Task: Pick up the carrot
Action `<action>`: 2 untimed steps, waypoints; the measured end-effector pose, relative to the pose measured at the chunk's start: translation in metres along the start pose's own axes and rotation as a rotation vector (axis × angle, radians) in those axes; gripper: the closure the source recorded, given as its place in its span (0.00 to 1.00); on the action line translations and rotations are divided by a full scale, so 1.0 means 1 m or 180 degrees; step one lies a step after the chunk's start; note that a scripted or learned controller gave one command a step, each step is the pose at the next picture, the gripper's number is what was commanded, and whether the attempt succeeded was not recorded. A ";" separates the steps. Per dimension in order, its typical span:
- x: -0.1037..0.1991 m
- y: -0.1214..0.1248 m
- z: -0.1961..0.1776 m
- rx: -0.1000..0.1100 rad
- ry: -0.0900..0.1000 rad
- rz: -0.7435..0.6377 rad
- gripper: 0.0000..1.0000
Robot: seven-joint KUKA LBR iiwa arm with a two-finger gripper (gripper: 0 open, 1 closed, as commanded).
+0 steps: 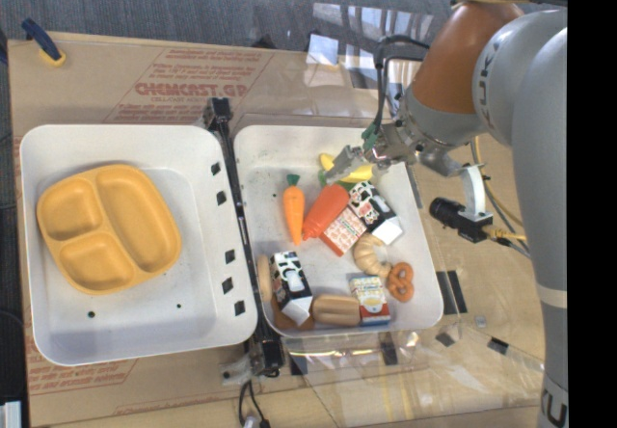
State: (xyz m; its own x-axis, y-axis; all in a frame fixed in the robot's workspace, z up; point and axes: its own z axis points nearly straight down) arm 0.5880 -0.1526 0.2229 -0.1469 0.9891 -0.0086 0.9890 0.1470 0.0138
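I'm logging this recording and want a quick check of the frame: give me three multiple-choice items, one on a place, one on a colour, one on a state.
1. Where does the carrot lie?
A. In the right bin
B. On the yellow tray
C. On the cardboard

2. What colour is the divided tray in the left bin?
A. Green
B. Yellow
C. Blue

3. How is the carrot now?
A. Between the fingers
B. Lying free in the bin
C. Under the croissant

Answers: 1 A, it rests on the right bin floor; 2 B, plainly yellow; 3 B, the gripper is apart from it.
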 end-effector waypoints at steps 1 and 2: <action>0.009 0.020 0.112 -0.0018 0.0021 0.0372 0.00; 0.049 0.010 0.131 0.0056 0.0037 0.0020 0.00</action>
State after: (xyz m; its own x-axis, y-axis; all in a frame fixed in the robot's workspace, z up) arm 0.5924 -0.1032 0.0913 -0.1408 0.9900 0.0030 0.9900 0.1408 -0.0037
